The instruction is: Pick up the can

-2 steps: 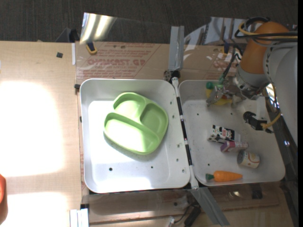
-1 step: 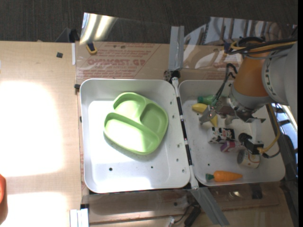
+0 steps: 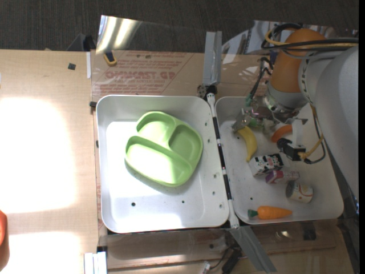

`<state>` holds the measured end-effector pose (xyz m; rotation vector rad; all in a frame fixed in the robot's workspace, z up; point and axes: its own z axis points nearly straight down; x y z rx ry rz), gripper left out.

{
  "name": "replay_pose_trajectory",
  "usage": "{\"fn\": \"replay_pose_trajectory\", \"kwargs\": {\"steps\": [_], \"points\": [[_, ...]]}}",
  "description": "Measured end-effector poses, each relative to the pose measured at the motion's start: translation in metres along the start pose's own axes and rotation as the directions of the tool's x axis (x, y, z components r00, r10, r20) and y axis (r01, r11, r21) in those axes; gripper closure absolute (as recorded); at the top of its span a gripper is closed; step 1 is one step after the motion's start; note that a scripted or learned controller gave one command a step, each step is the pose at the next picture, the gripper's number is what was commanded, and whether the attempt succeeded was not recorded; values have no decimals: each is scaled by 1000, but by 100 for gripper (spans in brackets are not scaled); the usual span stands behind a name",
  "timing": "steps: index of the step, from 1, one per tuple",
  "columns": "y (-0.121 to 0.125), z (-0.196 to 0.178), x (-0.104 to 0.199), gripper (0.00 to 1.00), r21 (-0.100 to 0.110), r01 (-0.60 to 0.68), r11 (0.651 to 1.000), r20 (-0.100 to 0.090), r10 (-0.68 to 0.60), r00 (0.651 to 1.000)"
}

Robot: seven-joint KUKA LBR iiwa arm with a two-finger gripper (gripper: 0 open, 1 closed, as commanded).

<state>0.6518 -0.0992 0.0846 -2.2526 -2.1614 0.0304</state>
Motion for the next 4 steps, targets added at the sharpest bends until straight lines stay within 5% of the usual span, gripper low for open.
{"fn": "replay_pose_trajectory", "kwargs": {"steps": [1,2,3,4], "points": [[-68,-4,-1,0,-26,127,992,3,-127,992],[-2,0,-8,0,11,120,993,-5,-120,993],[-86,-4,-13,0,-25,108,994,3,-108,994],[-1,1,-37,0,8,79,997,-1,-79,997]]}}
